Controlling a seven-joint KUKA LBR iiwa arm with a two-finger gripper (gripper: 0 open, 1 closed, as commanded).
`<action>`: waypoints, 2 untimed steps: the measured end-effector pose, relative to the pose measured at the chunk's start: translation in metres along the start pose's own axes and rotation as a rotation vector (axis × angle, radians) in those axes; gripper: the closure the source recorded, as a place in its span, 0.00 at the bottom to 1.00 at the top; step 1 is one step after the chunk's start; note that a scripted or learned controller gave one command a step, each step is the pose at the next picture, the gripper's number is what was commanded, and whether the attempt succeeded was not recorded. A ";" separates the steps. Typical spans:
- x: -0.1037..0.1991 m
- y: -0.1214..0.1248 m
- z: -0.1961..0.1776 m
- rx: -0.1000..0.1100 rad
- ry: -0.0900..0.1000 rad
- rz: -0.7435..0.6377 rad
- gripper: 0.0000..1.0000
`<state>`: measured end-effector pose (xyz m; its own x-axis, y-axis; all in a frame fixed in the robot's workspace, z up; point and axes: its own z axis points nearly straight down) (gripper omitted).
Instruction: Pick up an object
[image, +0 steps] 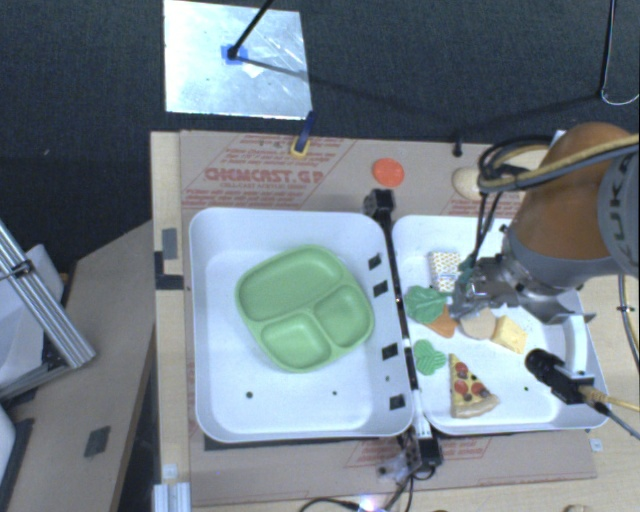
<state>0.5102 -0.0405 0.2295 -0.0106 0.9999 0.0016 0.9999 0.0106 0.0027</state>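
While the arm (575, 200) hangs over the right bin (570, 415), we read this as the approach-and-grasp step, not a lift. Left bin (215, 400) holds just the green divided plate (304, 306), well apart from the action. Right bin has the candidates: pizza slice (470, 388) near the front wall, a yellow cheese wedge (510, 334), a grey perforated piece (443, 268) toward the back, a leafy green piece (426, 302) with an orange bit (441, 324) touching it, and a smaller green piece (428, 355) by the divider. Gripper (470, 298) sits low, just beside the leafy piece and the orange bit. Can't tell from this angle whether it's released or clamped; we see nothing between its tips. Next move, as we judge it: confirm contact, close on the nearest item, lift straight up clear of the neighbours.
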 end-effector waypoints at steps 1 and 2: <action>0.062 0.019 0.001 -0.001 0.001 -0.001 1.00; 0.095 0.031 -0.004 0.000 0.000 0.002 1.00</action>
<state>0.5402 0.0548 0.2339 -0.0086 1.0000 0.0018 1.0000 0.0086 0.0028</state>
